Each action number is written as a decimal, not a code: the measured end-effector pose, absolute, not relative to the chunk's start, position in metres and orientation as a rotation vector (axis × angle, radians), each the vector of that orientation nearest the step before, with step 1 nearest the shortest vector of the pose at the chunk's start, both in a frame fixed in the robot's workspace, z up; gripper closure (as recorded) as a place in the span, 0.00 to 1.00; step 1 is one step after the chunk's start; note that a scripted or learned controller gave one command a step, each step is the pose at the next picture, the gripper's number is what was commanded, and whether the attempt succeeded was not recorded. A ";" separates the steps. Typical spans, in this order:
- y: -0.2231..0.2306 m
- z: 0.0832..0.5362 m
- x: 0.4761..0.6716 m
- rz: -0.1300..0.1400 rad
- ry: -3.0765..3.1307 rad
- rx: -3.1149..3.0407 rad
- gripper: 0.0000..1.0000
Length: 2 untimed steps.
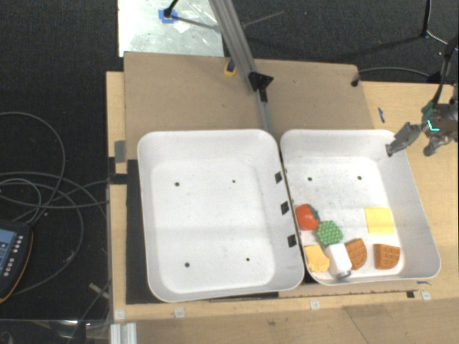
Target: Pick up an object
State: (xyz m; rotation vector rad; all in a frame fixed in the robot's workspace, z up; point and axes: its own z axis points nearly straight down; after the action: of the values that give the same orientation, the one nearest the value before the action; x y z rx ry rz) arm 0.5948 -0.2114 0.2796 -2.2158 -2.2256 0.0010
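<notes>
We take the right bin (401,163) as our landmark; the gripper (417,139) sits at that bin's far right corner, just over the rim, its 2 fingers spread apart with nothing between them; so the reach has, by our judgement, not yet begun.

Every candidate lies along the near edge of the same bin; the red piece (307,216) sits against its left wall, the green bumpy piece (330,232) just beside it, the white cylinder (338,259) and the pale yellow-orange piece (316,259) crowd the near left corner, touching or nearly so; the brown rounded piece (356,253) and the orange waffle piece (386,256) lie further right; the yellow block (379,221) lies nearest the bin's middle, apart from its neighbours.

We would aim for the yellow block; it has free space on its sides for the spread fingers; we would centre above it, come straight down, then close. The left bin (215,213) plays no part.
</notes>
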 end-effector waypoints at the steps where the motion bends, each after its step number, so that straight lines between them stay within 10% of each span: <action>1: -0.211 0.282 0.596 -0.001 -2.230 -2.216 0.00; 2: -0.205 0.238 0.594 0.001 -2.226 -2.216 0.00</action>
State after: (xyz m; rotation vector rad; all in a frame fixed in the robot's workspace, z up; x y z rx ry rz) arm 0.5942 -0.2046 0.2385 -2.2159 -2.2265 0.0007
